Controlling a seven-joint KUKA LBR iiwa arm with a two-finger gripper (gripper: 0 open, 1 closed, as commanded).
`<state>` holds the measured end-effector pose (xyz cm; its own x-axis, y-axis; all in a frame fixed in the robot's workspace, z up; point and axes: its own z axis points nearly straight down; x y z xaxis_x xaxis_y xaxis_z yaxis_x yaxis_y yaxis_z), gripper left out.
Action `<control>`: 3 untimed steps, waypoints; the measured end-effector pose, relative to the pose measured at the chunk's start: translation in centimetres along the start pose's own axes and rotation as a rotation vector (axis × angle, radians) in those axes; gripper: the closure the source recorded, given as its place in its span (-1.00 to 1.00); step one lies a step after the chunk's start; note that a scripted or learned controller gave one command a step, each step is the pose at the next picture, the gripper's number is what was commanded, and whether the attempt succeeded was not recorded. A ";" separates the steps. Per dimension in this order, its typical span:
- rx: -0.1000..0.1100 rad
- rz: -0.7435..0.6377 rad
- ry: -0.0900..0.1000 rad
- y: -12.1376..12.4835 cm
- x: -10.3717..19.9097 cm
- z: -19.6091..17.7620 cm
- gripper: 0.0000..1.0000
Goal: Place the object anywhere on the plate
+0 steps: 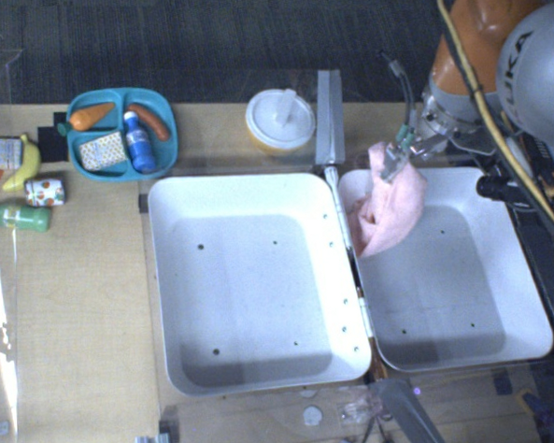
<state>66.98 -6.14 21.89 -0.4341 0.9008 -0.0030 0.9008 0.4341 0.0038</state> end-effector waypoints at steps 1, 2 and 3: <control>0.001 -0.007 0.000 0.2 0.1 -0.5 1.00; 0.000 -0.412 0.002 0.4 6.3 -0.6 1.00; -0.001 -0.815 0.003 0.7 11.6 0.4 1.00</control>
<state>62.54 4.59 21.48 -0.9534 0.3017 -0.0025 0.3017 0.9534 0.0023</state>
